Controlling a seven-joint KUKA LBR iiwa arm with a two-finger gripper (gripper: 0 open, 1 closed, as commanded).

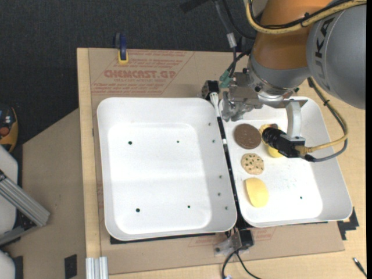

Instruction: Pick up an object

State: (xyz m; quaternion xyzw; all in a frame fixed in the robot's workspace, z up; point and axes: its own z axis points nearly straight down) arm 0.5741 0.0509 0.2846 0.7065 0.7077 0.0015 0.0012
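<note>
Grey-and-orange arm's gripper (235, 106) hanging over the right white plastic bin (325, 196) at its 11 o'clock corner; finger state impossible to tell. Round brown cookie (247, 135) just below, at 5 o'clock; chocolate-chip cookie (252, 163) and yellow oval piece (256, 192) further down.

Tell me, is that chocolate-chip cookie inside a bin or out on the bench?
Inside. The chocolate-chip cookie lies flat on the floor of the right bin, between a brown disc and a yellow piece.
</note>
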